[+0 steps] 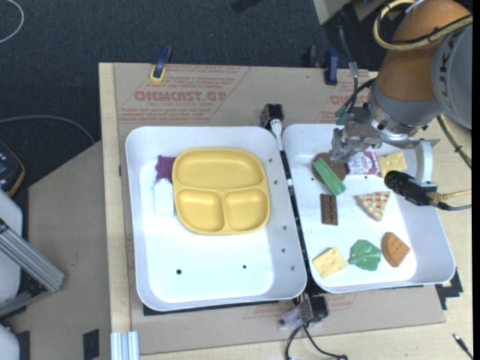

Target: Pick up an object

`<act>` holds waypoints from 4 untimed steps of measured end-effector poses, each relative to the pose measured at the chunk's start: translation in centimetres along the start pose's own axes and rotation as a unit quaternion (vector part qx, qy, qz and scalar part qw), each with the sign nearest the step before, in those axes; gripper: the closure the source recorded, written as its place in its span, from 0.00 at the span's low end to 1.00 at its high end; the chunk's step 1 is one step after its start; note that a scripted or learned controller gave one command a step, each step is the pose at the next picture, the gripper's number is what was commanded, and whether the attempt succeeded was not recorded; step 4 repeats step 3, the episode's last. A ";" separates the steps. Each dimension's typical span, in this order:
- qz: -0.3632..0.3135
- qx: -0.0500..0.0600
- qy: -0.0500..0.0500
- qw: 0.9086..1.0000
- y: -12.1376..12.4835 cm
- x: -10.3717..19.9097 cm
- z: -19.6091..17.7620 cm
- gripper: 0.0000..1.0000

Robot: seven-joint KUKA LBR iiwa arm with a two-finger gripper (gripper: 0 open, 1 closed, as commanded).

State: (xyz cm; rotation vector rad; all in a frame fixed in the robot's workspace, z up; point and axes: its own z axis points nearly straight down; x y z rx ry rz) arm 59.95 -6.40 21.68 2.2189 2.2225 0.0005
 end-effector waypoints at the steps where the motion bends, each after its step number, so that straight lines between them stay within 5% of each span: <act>1: 0.001 0.001 0.000 1.000 -0.6 -1.0 0.1 1.00; 4: 0.000 -0.001 -0.001 1.000 0.0 0.3 -0.5 1.00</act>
